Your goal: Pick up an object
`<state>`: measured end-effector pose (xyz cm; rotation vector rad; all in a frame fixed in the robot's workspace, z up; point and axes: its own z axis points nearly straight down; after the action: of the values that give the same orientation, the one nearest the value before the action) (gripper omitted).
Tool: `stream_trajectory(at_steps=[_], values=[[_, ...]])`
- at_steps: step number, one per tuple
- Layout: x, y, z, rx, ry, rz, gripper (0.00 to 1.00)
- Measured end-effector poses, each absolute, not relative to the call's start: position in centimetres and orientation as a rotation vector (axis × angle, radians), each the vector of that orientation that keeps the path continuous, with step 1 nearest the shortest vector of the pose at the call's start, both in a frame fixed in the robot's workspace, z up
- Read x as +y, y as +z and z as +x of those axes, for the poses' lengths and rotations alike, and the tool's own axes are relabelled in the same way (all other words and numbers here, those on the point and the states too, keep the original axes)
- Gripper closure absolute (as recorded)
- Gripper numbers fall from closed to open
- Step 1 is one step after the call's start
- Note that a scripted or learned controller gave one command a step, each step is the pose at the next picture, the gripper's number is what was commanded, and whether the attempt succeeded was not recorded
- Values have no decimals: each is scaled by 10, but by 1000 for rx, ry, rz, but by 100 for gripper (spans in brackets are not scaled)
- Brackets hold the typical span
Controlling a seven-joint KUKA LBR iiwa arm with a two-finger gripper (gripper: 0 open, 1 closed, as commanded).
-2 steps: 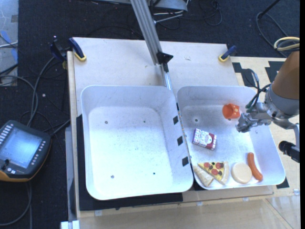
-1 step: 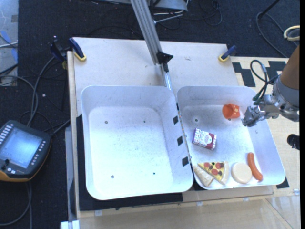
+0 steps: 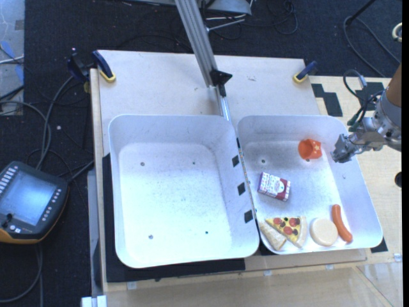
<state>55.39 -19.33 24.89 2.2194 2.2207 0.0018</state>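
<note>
White bins (image 3: 172,133); an orange toy (image 3: 310,148); a red-and-white carton (image 3: 274,186); a yellow pizza slice (image 3: 287,226) with red spots; a red sausage (image 3: 340,222).

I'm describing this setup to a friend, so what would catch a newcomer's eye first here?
Probably the bright toy food in the right bin: an orange piece near its far side, a small red-and-white carton in the middle, and a pizza slice, a pale round disc and a sausage along the near edge. The arm's hand sits at that bin's right rim.
</note>
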Motion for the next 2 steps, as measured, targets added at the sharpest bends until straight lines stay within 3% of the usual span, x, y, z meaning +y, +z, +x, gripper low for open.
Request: stream_trajectory(at_steps=[2], values=[[-85, 248, 549, 2227, 0, 2217, 100]])
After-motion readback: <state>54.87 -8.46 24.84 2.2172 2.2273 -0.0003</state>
